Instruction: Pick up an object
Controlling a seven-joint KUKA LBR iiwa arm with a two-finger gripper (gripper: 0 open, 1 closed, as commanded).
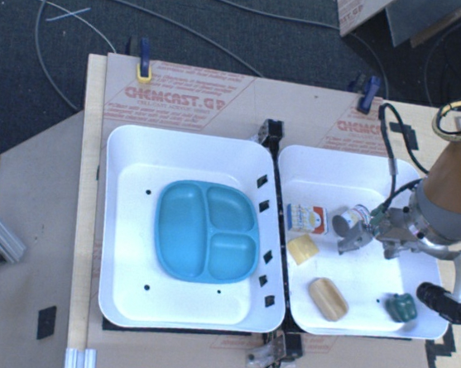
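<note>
The grey arm with its orange band is reaching in from the right of the frame and is hanging over the right-hand white bin (333, 162). Its two-finger gripper (351, 231) is sitting low in the middle of that bin, pointing toward the left. How far its fingers are spread cannot be told from this slanting view, and nothing is showing between them.

Just to the left of the gripper, a small white carton with a blue and orange label (306, 219) is lying near the bin's left wall. Below the carton, a pale yellow block (302, 249) is resting just beside it. Lower still, toward the bottom centre of the bin, a tan oval bread-like piece (328, 299) is lying apart from the others. At the lower right of the bin, a small dark green object (403, 308) is sitting near the rim, below the arm.

In the left-hand white bin (131, 175), a light blue plastic plate with three compartments (208, 231) is lying flat near the middle. Both bins are resting on a brown cardboard-covered bench (191, 95) held by clamps at the top edge.
</note>
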